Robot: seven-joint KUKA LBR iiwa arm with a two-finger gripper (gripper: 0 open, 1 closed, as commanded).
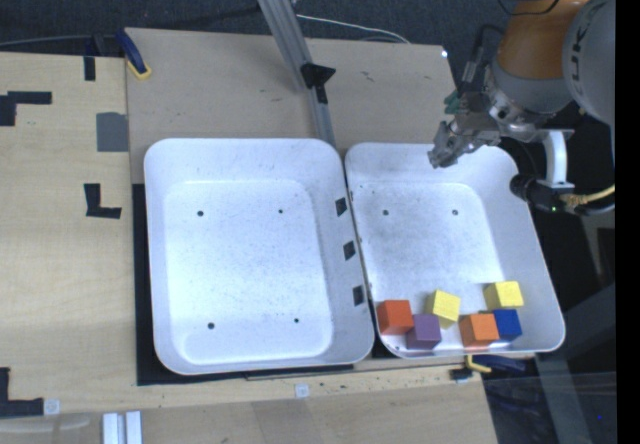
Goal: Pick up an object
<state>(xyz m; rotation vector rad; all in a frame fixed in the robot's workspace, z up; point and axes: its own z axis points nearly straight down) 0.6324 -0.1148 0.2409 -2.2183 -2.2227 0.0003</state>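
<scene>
Near rim, right bin: the blocks sit bunched along the wall closest to the camera, all of them well apart from the arm.
Block row, left to right: orange block, purple block, yellow block, second orange block, blue block, second yellow block.
Contact: purple sits just beside the first orange; blue and the second orange look to be touching. Exact gaps too fine to call.
Left bin: nothing in it to pick.
Far rim, right bin: gripper hangs over the far edge, tip pointing down and left.
Key relation: blocks lie straight toward the camera from the gripper, across the whole bin floor. My guess is the yellow block near the middle is the cleanest target.
Jaws: dark and small against the rim; cannot tell whether apart or together. Nothing visibly held.
Hidden: the blocks' undersides and any gap at the bin wall.
</scene>
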